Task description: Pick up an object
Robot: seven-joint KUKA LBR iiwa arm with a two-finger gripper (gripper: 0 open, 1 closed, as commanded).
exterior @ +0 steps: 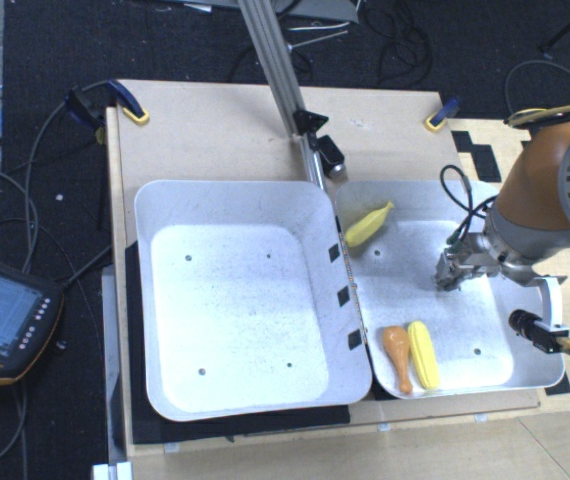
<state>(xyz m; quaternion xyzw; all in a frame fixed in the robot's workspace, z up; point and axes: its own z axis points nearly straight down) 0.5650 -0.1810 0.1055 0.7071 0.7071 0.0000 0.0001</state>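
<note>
Three smooth plastic toys lie in the right bin [525,373]: curved banana [367,225], ridged corn [423,355], orange drumstick [399,353]; pincer [452,273] state unclear.

Around your gripper [452,273] the bin floor [405,283] is open; banana [368,225] beyond it, corn [423,355] and drumstick [399,355] nearer the front wall
</note>
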